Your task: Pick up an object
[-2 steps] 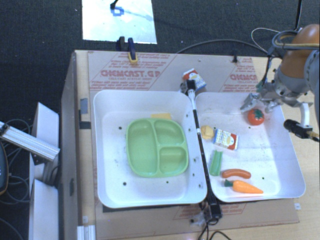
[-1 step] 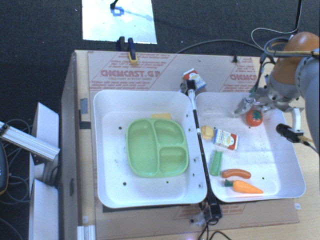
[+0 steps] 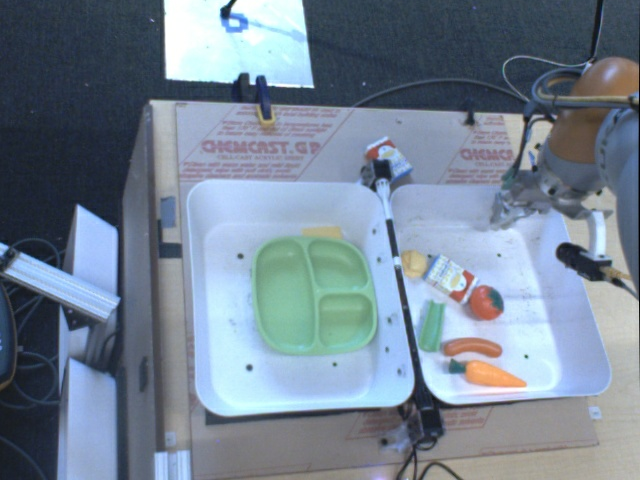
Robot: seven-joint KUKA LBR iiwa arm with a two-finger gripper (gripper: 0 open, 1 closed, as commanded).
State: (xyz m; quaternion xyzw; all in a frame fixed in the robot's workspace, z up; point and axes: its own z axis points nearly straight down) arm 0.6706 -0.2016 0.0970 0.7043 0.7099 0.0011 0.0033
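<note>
My gripper hangs low over the far right corner of the right bin, with nothing seen in it. Toy food lies toward the bin's left and front: a yellow piece, a small white and red carton, a red tomato, a green stick, a brown sausage and an orange carrot. The carton and tomato are the nearest to the gripper, well in front and to its left.
The left bin holds a green divided plate with a flat yellow piece behind it. Another small carton stands on the bench behind the bins' shared wall. A blue and yellow clamp sits at the board's far edge.
</note>
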